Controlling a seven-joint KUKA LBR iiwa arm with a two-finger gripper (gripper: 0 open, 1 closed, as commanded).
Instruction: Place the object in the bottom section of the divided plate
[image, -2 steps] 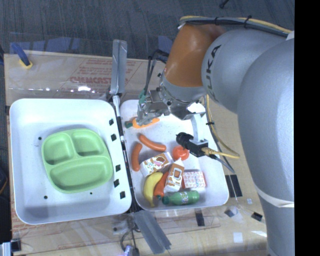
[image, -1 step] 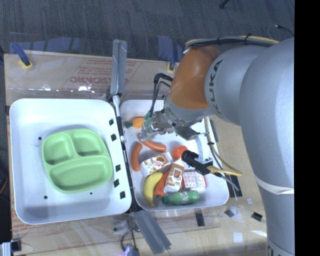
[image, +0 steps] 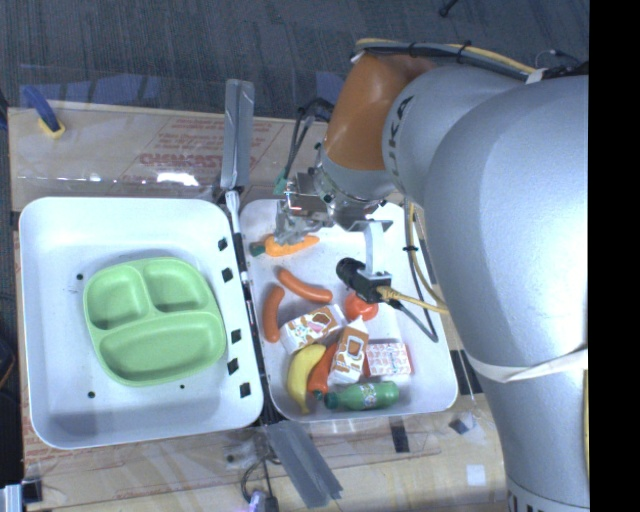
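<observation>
Nearest the camera in the right bin (image: 432, 395), a green bottle (image: 362, 397) lies on its side beside a banana (image: 303, 370) and small printed cartons (image: 349, 355); their lettering is too small to read. Two sausages (image: 303, 286) lie further up. The green divided plate (image: 153, 318) sits in the left bin (image: 60, 400), its wide bottom section bare. Faint red print on the bench beyond is illegible. The grey arm (image: 480, 180) bends down from the right, its gripper (image: 293, 232) at the right bin's far left corner, directly over an orange carrot (image: 288, 243) whose long axis runs left-right. Finger state: cannot tell.
</observation>
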